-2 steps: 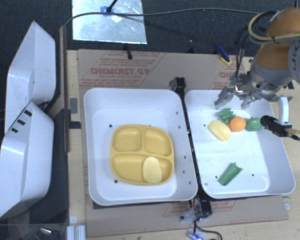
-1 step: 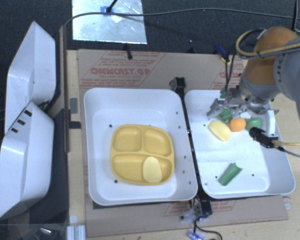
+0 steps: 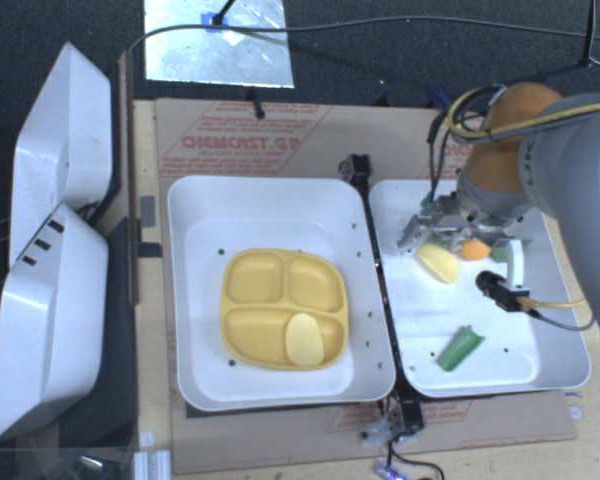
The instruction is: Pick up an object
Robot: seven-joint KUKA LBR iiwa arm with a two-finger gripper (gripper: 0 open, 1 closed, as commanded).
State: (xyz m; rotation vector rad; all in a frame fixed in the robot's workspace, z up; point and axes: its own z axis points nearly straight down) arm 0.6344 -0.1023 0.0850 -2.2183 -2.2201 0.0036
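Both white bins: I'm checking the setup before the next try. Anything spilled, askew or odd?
Nothing stands out. The yellow divided tray sits flat in the left bin, holding a pale yellow oval piece. The green stick lies loose in the right bin.

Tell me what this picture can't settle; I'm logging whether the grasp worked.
- Tool, camera view: the arm's grey wrist covers it, so any grip is unreadable.
- Orange object: partly under the wrist; shape unclear.
- Pale yellow object: contact with the tool can't be judged.
- Right bin: the arm hides its far corner.
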